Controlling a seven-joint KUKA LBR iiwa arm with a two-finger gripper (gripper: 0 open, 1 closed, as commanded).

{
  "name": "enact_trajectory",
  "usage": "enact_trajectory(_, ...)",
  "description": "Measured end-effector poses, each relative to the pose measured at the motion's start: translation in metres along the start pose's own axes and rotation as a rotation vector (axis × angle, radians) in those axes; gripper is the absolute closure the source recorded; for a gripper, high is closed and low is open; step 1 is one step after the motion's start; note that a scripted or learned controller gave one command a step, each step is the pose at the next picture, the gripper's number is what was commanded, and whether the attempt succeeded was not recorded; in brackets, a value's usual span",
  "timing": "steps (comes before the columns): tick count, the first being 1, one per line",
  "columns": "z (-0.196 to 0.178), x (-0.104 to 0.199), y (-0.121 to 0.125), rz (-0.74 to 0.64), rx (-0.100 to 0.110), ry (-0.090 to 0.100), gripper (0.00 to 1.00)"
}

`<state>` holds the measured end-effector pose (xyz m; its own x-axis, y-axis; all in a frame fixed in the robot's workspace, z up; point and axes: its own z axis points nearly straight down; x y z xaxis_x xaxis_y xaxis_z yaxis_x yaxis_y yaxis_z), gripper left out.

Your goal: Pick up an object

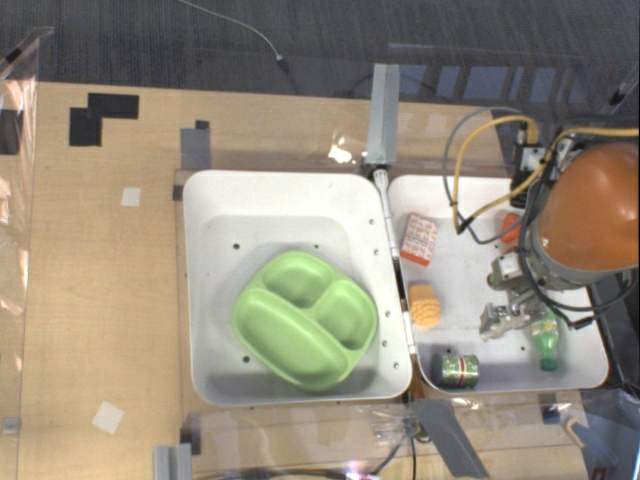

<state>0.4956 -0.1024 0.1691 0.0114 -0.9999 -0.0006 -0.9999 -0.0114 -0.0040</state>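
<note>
My gripper (503, 319) hangs low over the right bin (470, 278), in its right half, under the orange band of the arm. Just right of it a small green bottle (546, 346) stands against the bin's right wall. A yellow-orange knobbly object (425, 308) lies to its left. A green can (458, 369) lies on its side in the front of the bin. A red and white carton (420, 239) sits toward the back left. A red object (509, 229) peeks out beside the arm's cables.
The left bin (215, 258) holds a large green divided plate (305, 318), tilted toward the front. A ridge (395, 268) separates the two bins. Yellow and black cables (480, 168) loop above the right bin's back.
</note>
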Motion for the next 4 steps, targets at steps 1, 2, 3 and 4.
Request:
enact_trajectory(1,0.078,0.018,0.004,0.553,0.006,0.0,1.0)
enact_trajectory(2,-0.017,-0.031,0.006,-0.182,0.003,0.0,1.0)
enact_trajectory(3,-0.015,-0.026,-0.004,-0.927,-0.001,-0.002,1.0)
enact_trajectory(4,-0.11,-0.032,-0.017,-1.328,0.002,0.001,1.0)
